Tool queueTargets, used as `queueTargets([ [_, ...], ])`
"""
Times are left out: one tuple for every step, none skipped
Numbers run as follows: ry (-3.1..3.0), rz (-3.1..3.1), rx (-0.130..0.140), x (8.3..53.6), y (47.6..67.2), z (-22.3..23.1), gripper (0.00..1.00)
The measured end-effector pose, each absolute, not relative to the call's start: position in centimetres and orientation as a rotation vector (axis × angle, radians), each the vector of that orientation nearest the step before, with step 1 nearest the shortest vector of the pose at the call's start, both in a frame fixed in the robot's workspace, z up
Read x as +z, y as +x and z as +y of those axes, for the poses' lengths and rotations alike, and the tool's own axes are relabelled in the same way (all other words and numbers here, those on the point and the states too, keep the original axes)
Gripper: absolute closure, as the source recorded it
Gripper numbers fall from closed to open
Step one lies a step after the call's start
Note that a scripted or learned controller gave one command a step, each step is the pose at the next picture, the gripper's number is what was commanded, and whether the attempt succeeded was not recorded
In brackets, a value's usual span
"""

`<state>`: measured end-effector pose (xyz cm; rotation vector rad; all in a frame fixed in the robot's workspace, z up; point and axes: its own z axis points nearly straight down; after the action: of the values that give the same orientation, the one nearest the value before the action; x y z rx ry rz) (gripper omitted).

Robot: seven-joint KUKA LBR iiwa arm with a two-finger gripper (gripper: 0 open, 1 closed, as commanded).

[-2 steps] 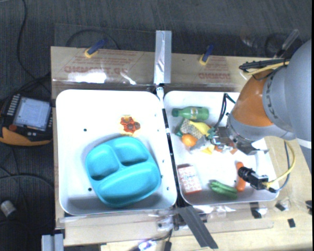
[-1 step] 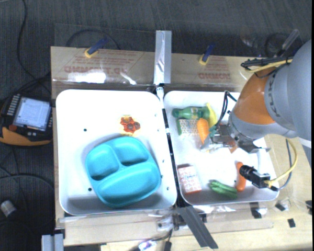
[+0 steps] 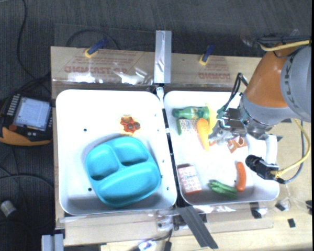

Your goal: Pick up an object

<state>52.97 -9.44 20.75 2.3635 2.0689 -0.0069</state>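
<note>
Arm: grey w/ orange band, enters from right side of frame, wrist over upper right part of right bin.

Gripper: low over right bin, centre-right of frame, just beside the corn-like item. Fingers: state cannot be told; tips blend w/ clutter below. No obj. seen clearly between them.

Right bin contents:
- Green bottle, lying on side, upper left of bin.
- Small printed pack, just below bottle, touching or nearly so.
- Yellow-orange corn-like item, upright in frame, right of pack, next to gripper.
- Small brown/orange piece, just below-right of gripper.
- Red-orange sausage-like item, lower right of bin.
- Green pepper-like item, bottom of bin, its right end near the sausage-like item.
- Red-white box, lower left of bin, near divider.

Left bin contents:
- Blue compartment tray, tilted, lower centre of bin.
- Small orange-red toy, above tray, apart from it.

Counter: clear film and two blue-yellow clamps along upper edge. Handheld device w/ screen on floor at left of frame.
</note>
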Motion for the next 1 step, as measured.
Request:
queueTargets([
  [2.363,2.069,-0.007,20.74,52.97,-9.44,0.00],
])
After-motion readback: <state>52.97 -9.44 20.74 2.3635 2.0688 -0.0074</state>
